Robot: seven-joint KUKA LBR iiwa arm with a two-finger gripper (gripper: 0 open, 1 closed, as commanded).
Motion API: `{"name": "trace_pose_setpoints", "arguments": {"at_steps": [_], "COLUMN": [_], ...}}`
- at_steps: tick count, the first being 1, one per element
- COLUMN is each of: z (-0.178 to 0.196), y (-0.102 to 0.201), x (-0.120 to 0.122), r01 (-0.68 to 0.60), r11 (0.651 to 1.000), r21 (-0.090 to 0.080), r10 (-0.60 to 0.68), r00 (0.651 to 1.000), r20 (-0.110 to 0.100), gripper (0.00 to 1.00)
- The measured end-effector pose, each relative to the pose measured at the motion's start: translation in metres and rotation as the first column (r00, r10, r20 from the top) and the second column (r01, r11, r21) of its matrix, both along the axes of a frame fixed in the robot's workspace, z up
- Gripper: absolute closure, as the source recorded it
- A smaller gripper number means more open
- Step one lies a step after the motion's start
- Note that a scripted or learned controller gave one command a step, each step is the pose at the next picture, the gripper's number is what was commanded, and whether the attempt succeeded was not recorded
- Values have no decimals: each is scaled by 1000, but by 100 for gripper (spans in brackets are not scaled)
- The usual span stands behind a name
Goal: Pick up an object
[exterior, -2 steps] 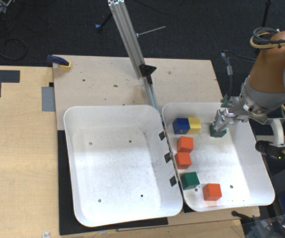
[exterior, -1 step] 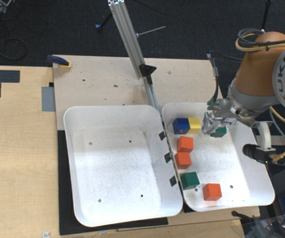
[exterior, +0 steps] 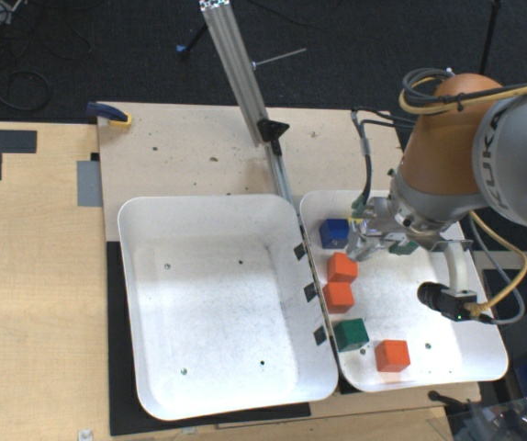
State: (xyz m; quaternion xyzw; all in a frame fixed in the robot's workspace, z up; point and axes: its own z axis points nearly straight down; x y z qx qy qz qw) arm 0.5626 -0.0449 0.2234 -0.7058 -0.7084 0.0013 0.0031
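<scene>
**Two bins, five blocks, my gripper over the right bin**

Camera view. Two shallow white bins sit side by side on the bench. The left bin (exterior: 218, 310), in the lower centre of the frame, has a bare speckled floor. The right bin (exterior: 447, 352), at lower right, holds five blocks: a blue block (exterior: 334, 233) near its upper left corner, two orange blocks (exterior: 341, 268) (exterior: 338, 295) stacked down the frame along its left wall, a green block (exterior: 352, 334) lower against the same wall, and a third orange block (exterior: 392, 356) near the bottom rim. Black clips mark the seam where the two bins meet.

Open floor lies in the right half of the right bin, between the lone orange block and my arm (exterior: 456, 154), which enters from the right of the frame. A slanted aluminium bar (exterior: 241, 72) rises from the seam toward the top centre.

My gripper (exterior: 371, 237) hangs over the upper part of the right bin, just right of the blue block and just above the upper orange block. I cannot tell whether it is open or closed, and no block is visibly between its fingers.
</scene>
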Motion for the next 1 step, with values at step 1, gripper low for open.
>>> {"name": "trace_pose_setpoints", "arguments": {"at_steps": [1], "z": [11], "y": [52], "x": [-13], "r01": [-1], "r11": [1000], "r21": [0], "r10": [1], "r00": [1000], "r20": [1], "gripper": [100]}}
